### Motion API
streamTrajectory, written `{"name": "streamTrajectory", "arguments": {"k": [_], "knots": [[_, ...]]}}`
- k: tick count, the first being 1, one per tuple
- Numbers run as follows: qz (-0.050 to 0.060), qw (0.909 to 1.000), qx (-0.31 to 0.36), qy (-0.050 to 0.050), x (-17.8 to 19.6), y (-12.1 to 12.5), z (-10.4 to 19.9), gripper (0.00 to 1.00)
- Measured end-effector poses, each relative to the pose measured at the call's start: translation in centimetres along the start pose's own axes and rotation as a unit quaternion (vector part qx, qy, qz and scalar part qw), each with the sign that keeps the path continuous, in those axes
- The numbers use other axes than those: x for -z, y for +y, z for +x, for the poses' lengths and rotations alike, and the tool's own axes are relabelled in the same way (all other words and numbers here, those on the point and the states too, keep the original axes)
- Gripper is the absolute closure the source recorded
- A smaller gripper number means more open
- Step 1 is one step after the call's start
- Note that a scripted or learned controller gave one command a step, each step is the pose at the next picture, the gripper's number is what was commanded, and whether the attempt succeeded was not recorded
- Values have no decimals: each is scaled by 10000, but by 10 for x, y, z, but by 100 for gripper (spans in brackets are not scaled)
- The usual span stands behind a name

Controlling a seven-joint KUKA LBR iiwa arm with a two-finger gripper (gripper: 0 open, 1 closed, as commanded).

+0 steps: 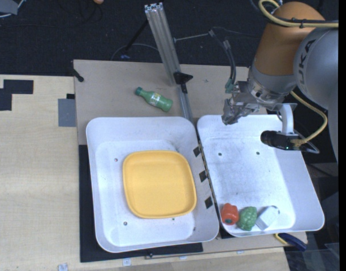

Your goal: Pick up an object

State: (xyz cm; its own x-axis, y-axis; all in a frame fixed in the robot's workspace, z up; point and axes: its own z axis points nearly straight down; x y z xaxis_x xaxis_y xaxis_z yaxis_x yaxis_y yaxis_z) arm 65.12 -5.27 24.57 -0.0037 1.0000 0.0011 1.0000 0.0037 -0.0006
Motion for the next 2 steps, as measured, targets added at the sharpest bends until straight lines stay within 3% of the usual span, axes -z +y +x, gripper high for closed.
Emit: {"name": "streamTrajectory", "arguments": {"k": [2], "knots": [[-2, 10000, 0, 1, 1, 11, 116, 100]]}}
